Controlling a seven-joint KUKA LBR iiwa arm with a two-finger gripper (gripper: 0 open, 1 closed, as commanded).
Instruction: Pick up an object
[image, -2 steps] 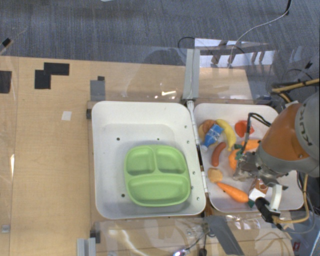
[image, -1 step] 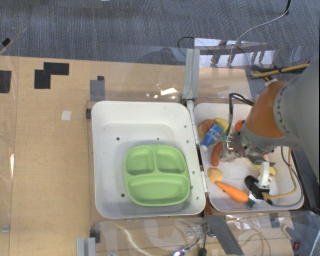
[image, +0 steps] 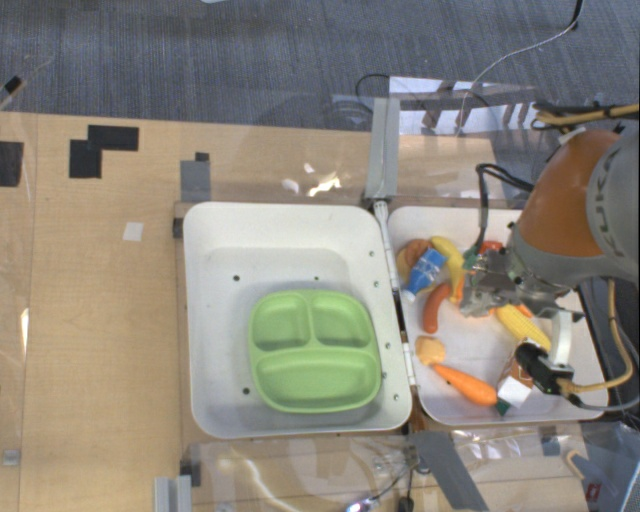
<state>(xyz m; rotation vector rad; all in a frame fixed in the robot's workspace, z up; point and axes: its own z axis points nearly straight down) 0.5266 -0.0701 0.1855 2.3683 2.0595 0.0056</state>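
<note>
- Bench (image: 90, 330) of pale wood bears 2 shallow white bins side by side, and the divider (image: 392, 290) between them serves as the landmark for everything below.
- Black patches (image: 100, 148) mark the bench surface well to the left of the divider, near the far edge.
- Left bin (image: 215, 260) touches the divider on its left side and holds 1 green plate (image: 314, 351) with 3 compartments, lying flat just left of the divider, toward the near half of the bin.
- Right bin (image: 455, 400) touches the divider on its right side and holds a cluster of small toy foods.
- Blue packet (image: 427, 270) lies just right of the divider toward the far end, with a yellow banana (image: 447, 253) touching it on its right.
- Red sausage (image: 435, 306) lies tilted just right of the divider, near its middle.
- Pale tan piece (image: 431, 349) sits just right of the divider, toward its near end.
- Orange carrot (image: 468, 385) lies near that piece, farther right and nearer the front wall.
- Gripper (image: 484, 290) hangs over the right bin, right of the sausage and banana; whether its fingers are apart or together I cannot tell.
- Yellow corn (image: 522, 324) lies just right of the gripper, partly under the arm.
- Arm (image: 575, 215), grey with an orange band, reaches in well right of the divider.
</note>
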